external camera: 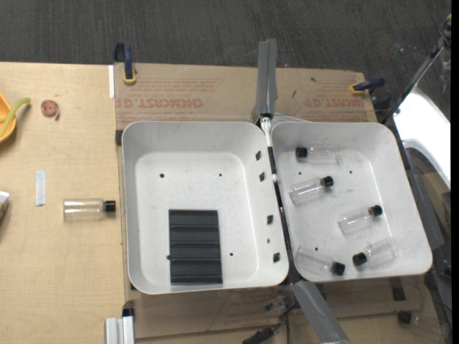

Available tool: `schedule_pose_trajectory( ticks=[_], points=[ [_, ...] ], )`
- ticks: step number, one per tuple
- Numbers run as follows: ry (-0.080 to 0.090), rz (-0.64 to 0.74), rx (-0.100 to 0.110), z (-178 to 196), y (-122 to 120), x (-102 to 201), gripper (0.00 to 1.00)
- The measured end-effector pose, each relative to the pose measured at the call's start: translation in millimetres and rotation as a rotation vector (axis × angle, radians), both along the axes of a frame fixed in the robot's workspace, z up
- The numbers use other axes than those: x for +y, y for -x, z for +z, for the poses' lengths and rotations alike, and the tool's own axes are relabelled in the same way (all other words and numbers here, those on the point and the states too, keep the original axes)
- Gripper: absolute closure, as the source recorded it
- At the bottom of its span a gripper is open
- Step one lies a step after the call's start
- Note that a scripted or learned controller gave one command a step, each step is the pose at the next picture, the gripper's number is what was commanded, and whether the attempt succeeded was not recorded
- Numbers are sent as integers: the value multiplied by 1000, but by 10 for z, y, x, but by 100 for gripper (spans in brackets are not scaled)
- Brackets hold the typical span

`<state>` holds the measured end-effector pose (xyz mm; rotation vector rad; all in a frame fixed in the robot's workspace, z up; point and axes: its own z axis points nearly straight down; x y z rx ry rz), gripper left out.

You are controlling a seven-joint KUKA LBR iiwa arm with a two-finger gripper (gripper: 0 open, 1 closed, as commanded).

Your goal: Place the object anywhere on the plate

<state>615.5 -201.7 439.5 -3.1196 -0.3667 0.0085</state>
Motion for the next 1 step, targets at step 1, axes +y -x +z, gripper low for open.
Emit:
schedule_pose_trajectory(
  ticks=[1],
  points=[
    [0,-35,-2,7,-336,830,0]
  ],
)
